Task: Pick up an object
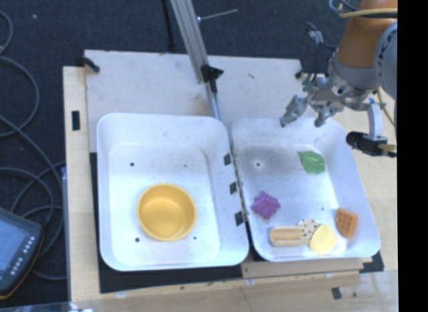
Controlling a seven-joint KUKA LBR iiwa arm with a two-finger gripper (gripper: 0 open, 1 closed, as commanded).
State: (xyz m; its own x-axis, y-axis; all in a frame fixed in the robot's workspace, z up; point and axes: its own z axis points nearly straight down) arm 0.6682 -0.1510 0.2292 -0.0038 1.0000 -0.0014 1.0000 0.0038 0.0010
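My gripper (pixel 305 117) hangs open over the far edge of the right bin (pixel 281 133), with nothing between its fingers. Below and in front of it lies a green piece (pixel 311 162). A purple piece (pixel 265 205) sits near the bin's left side. Along the near wall lie a tan roll (pixel 286 236), a small speckled piece (pixel 307 227), a pale yellow piece (pixel 324 240) and an orange waffle-like piece (pixel 346 222). A yellow bowl (pixel 166 211) stands in the left bin (pixel 134 143).
A slanted metal pole (pixel 194 36) rises from the bench behind the gap between the bins. Cables and a tablet (pixel 17 250) lie on the dark floor to the left.
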